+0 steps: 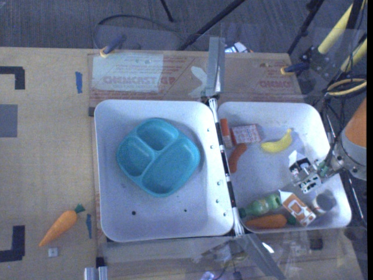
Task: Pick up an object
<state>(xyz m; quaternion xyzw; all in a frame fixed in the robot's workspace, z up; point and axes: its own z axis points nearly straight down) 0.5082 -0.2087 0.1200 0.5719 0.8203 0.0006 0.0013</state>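
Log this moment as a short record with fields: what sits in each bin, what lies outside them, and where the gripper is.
left bin: one blue divided plate
right bin: banana, small pink box, orange-and-white carton, green item, orange carrot-like item, reddish sausage-like item
outside bins: toy carrot on the bench, left of the left bin
gripper: over the right bin's right half, above bare floor between banana and carton
held: nothing visible between its fingers
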